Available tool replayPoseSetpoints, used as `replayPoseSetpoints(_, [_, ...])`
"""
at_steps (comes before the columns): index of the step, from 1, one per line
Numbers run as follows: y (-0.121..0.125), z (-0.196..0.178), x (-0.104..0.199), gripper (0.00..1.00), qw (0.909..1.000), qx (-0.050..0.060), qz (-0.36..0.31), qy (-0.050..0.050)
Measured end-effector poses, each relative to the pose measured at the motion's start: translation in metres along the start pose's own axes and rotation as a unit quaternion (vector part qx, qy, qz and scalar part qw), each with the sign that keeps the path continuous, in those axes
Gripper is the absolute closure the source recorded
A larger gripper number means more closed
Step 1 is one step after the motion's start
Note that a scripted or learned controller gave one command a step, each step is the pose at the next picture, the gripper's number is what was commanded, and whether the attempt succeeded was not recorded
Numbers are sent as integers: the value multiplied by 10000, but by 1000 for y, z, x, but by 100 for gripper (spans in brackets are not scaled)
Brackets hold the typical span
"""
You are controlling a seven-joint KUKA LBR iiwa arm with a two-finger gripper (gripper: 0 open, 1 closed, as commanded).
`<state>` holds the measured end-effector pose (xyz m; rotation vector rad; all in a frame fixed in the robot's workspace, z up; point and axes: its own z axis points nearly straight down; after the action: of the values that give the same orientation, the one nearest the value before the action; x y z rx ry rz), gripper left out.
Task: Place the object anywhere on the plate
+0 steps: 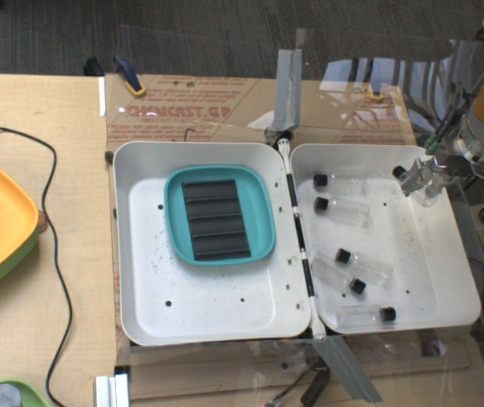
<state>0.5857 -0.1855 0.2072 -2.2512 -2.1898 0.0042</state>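
Camera view shows you the metal gripper (418,179) gripping a clear plastic vial with black cap (410,177) at far right; the glossy teal square plate (263,219) lies left.

Even, bright overhead light; soft shadows inside both white bins (131,227). Glare patches on clear sheet (369,79) at top right. Focus sharp at centre; arm (479,117) at right edge slightly blurred.

Glossy teal plastic plate (220,216), clear plastic vials (343,209), smooth white bins (140,295), matt wooden bench (38,329).
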Motion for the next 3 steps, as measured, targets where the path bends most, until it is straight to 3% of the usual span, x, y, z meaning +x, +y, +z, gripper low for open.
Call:
replayPoseSetpoints(1, [0, 0, 0, 0, 10000, -1, 1, 0])
replayPoseSetpoints(2, [0, -93, -21, 0, 9999, -2, 132, 0])
replayPoseSetpoints(3, [14, -222, -32, 0, 9973, -2, 740, -4])
